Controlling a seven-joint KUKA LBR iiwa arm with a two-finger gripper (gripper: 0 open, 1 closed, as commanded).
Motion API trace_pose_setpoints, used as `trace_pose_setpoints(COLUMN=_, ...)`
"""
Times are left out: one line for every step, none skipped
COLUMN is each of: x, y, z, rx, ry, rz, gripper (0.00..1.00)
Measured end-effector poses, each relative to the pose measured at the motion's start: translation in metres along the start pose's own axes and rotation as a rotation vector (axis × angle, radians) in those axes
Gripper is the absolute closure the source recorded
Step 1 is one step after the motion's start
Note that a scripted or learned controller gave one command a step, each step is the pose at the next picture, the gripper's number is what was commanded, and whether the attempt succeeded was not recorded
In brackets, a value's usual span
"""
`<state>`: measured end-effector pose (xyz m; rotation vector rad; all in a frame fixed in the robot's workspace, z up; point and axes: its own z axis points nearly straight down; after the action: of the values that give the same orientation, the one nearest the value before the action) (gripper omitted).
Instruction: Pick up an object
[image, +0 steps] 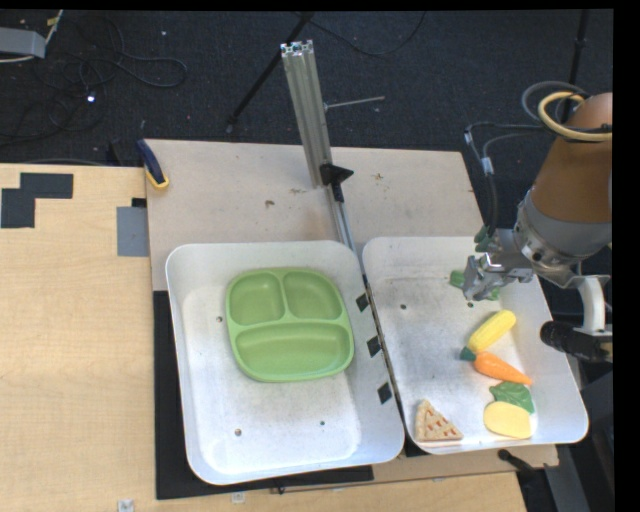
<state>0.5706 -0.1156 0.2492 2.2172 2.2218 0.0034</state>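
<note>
On the left side of the bench, the left white bin (200, 420) is occupied by a green divided plate (289, 325), which lies flat near the bin's far half, with its three compartments holding nothing; further right, the right white bin (420, 330) is seen to carry all the small toys, gathered toward its near right corner: a waffle-patterned wedge (436, 423) at the near edge, a yellow corn cob (492, 329) just under the tool, an orange carrot (501, 368) close beside the corn, and a yellow piece with a green top (510, 412) by the right rim; above the far right part of this bin the gripper (483, 277) is held, apart from the corn and from every other toy, and nothing is seen between its fingers; whether they are spread or pressed together cannot be told at this size and angle; the task is therefore judged to be barely begun: no object is grasped or lifted, and the descent, the closing and the lift are all left to be done, the corn cob being the nearest candidate.
</note>
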Motion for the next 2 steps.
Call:
trace_pose_setpoints(x=-0.001, y=0.001, z=-0.035, rx=0.002, ry=0.000, rz=0.000, gripper=1.00)
trace_pose_setpoints(x=0.053, y=0.000, z=-0.015, rx=0.008, ry=0.002, rz=-0.003, gripper=1.00)
